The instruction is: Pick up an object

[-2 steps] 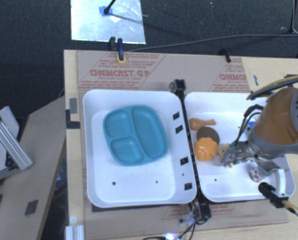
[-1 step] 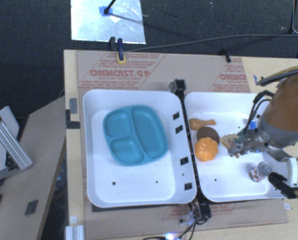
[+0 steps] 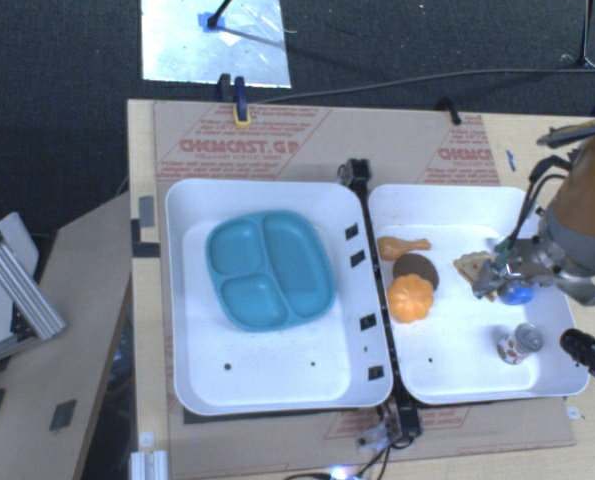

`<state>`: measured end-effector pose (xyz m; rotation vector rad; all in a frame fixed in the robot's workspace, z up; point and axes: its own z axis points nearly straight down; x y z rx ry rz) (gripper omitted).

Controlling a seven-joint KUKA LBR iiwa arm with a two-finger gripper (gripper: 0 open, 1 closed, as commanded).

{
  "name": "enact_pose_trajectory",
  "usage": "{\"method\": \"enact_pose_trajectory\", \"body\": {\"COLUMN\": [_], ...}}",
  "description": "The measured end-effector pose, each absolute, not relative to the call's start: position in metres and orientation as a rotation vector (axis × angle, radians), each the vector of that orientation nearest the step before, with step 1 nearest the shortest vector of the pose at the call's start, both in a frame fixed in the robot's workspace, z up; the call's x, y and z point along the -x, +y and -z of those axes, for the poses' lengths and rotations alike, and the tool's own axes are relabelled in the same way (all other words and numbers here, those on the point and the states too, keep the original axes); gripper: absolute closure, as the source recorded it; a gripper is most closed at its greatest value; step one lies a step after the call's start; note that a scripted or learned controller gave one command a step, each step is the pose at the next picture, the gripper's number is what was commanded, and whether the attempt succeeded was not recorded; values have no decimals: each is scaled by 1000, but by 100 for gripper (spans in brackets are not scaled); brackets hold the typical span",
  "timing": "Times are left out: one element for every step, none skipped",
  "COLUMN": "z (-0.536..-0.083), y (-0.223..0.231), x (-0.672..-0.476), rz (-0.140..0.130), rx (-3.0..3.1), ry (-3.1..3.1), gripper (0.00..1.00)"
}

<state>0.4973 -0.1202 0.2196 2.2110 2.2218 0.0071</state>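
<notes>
hovering low in the right white bin (image 3: 447, 388), near the counter's right edge, the claw (image 3: 504, 273) sits over a small blue round object (image 3: 518, 292) and just right of a tan crumpled lump (image 3: 472, 265). whether it is open, closed or gripping: cannot tell. blue piece lies directly beneath, slightly toward the front edge; likely a straight drop.
</notes>
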Motion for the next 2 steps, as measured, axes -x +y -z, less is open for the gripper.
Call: {"method": "enact_pose_trajectory", "body": {"z": [-257, -254], "y": [-120, -64], "x": [-499, -493], "rz": [-6, -4], "rx": [-2212, -2211], "ry": [2223, 2232], "gripper": [100, 100]}}
